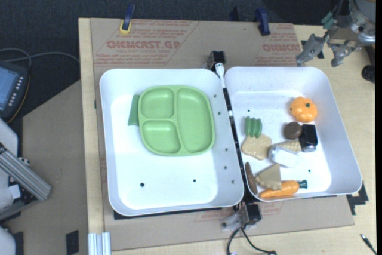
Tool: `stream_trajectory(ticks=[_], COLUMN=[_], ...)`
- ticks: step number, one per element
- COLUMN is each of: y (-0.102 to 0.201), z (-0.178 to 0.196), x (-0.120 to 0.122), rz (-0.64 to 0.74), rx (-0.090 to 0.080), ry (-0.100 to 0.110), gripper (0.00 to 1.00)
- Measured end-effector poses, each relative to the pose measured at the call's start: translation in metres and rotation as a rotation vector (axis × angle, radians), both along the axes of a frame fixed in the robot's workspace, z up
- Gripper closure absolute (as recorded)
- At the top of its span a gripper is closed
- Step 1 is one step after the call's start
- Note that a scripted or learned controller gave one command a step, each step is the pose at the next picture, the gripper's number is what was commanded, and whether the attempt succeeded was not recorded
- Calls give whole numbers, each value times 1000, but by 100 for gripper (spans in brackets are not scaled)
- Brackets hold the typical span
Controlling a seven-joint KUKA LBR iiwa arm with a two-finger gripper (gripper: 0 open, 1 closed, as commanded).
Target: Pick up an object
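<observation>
So your gripper is parked up past the far rim of the right bin, hanging over the cardboard bench top rather than over anything grabbable. Its two fingers are spread apart with nothing between them, so it's released and empty right now.

Everything worth picking is in that right bin. Using the bin as your reference: the little orange pumpkin sits toward its far right side, closest to the gripper. Just nearer the camera from it you've got a brown round thing touching a black block. Around the bin's middle there's a green ribbed piece and a tan cracker-looking piece. A carrot lies along the near rim.

The left bin, beside the right bin, holds a green divided plate.

My guess is you're at the very start, nothing picked yet. The stuff's bunched up on purpose, probably to make grasps tricky. If it were me I'd go for the pumpkin, since it stands apart from its neighbours and the fingers could drop around it cleanly.
</observation>
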State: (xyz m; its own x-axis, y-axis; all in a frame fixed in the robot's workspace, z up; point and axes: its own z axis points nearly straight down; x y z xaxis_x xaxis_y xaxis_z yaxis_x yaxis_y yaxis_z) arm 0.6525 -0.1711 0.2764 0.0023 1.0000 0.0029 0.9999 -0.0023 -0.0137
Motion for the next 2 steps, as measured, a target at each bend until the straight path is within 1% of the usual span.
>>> stream_trajectory(ticks=[1,2], y=[0,-7], z=[8,-50], x=[2,6], rz=[3,2], rx=[-3,-2], ry=[-13,-7], gripper=[0,0])
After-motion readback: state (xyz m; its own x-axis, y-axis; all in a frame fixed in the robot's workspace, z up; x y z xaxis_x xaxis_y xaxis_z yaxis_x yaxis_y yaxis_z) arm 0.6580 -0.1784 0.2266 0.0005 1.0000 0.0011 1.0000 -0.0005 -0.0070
